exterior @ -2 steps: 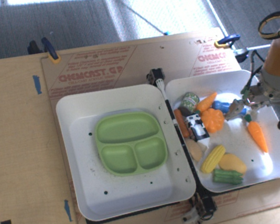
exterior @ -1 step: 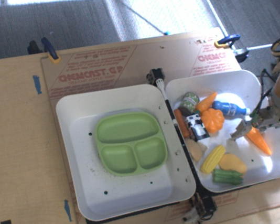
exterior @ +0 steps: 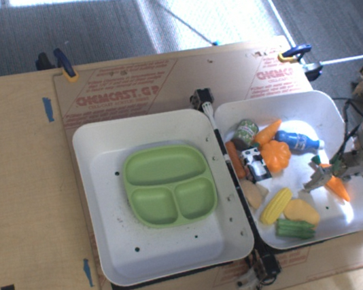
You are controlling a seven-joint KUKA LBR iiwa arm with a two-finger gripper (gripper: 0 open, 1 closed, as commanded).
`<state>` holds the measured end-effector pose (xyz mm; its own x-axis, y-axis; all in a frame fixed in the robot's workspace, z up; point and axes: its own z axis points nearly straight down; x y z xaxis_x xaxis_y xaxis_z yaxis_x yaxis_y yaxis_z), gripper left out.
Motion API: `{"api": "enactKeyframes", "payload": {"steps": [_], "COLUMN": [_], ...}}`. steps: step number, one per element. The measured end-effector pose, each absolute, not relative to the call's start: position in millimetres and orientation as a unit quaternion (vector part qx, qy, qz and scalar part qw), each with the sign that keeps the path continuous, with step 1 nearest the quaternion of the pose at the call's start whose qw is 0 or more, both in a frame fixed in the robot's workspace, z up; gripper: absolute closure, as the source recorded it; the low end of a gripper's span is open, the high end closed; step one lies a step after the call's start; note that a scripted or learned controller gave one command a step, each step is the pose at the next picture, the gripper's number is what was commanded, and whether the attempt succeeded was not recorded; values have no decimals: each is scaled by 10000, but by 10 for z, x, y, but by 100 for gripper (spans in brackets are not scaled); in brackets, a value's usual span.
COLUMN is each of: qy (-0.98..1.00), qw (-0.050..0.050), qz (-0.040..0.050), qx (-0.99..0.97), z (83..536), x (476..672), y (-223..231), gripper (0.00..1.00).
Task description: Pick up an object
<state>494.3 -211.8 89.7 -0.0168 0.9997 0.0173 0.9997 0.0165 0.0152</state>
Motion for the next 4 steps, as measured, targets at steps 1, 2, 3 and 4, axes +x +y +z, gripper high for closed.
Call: {"api": "enactKeyframes", "payload": {"steps": [1, 2, 3, 4], "qy": [-7102, -7126, -7126, -7126], "qw": [-56, 24, 24, 23], "qz": [-57, -89, -89, -89], "qx": [-7039, -7015, -7015, -7015], "z": [982, 975, 975, 975], "x": [4919, 4926, 4926, 4926], "y": [-2191, -2123, -2123, -2123], "gripper": [100, 0, 0, 0]}}
